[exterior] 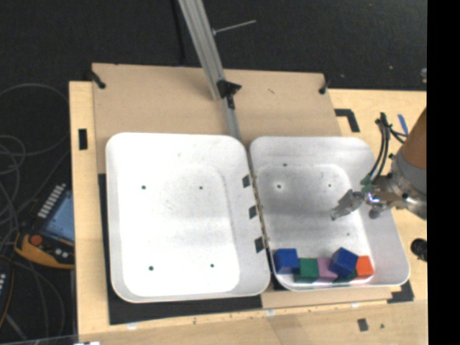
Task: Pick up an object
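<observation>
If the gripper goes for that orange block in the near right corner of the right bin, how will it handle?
The orange block looks like a small rigid cube, so it probably won't flex or roll. It seems light. It sits against the bin wall and touching the blue block, so fingers may lack room and nudge neighbours.

The arm enters at the right edge of the frame, about mid-height, its orange band just visible at the edge with dark cables beside it. The wrist angles down and left, ending in the gripper (pixel 346 205), whose grey fingers point toward lower left.
</observation>
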Controlling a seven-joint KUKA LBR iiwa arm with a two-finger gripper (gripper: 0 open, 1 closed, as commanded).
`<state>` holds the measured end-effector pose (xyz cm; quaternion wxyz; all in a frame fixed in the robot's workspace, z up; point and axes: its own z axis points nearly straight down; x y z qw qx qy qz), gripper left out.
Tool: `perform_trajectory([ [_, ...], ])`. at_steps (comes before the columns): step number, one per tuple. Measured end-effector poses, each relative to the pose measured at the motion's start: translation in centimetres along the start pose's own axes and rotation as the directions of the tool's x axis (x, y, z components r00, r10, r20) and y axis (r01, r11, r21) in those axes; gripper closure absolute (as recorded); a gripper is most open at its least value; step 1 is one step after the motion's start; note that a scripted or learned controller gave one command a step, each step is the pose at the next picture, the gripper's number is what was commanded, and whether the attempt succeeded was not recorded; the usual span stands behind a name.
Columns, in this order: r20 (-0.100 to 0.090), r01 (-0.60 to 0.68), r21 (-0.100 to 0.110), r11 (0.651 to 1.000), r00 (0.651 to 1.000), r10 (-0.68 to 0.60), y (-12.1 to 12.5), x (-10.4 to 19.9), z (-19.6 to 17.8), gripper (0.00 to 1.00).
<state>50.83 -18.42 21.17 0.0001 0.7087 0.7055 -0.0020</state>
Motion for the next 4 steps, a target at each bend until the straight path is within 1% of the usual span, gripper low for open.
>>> perform_trajectory([
  [1, -0.004, 0.009, -0.005, 1.0, 1.0, -0.009, -2.4, 3.8, -3.2, 0.0],
  [2, -0.004, 0.01, -0.003, 1.0, 1.0, -0.01, -2.2, 6.8, -3.0, 0.0],
  [3, 0.001, 0.002, -0.006, 1.0, 1.0, -0.002, 0.8, 0.3, -2.9, 0.0],
  [4, -0.003, 0.01, -0.004, 1.0, 1.0, -0.01, 0.7, 5.1, -2.9, 0.0],
])
